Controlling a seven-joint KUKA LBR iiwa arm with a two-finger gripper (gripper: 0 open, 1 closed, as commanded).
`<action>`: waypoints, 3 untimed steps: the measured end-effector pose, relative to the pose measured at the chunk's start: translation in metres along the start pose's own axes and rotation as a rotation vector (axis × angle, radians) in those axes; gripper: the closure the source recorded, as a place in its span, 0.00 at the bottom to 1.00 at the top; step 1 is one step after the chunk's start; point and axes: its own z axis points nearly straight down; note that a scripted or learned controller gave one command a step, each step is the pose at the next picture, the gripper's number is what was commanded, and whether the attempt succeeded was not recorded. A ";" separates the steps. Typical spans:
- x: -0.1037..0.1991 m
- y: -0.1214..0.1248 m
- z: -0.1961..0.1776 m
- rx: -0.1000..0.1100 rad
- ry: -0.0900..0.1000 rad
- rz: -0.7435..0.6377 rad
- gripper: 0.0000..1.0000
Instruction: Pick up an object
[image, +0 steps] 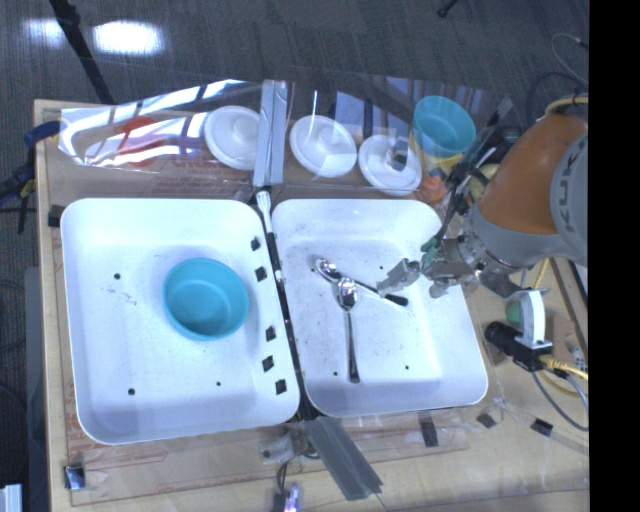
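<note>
Arm poised at the right bin, spoons lying toward its middle.

The arm (530, 190) reaches over the right bin (440, 375) at its right edge; the left bin (100, 400) holds a blue bowl (206, 297). Two crossed spoons (348, 295) lie just left of the gripper (408, 272), one running toward the front edge. I cannot tell how the gripper stands.

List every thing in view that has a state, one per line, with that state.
Blue bowl: upright, mouth up, in the left bin.
Spoons: two, lying flat and crossed in the right bin.
Gripper: low over the right bin, beside the dark-tipped spoon handle, holding nothing visible.
Blue cup: upright, behind the bins.
White lids: lying flat in a row behind the bins.
</note>
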 end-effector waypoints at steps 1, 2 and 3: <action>0.058 0.053 0.131 -0.003 -0.001 0.098 0.00; 0.046 0.113 0.130 -0.003 0.000 0.087 0.00; 0.051 0.054 0.132 0.000 0.000 -0.035 0.00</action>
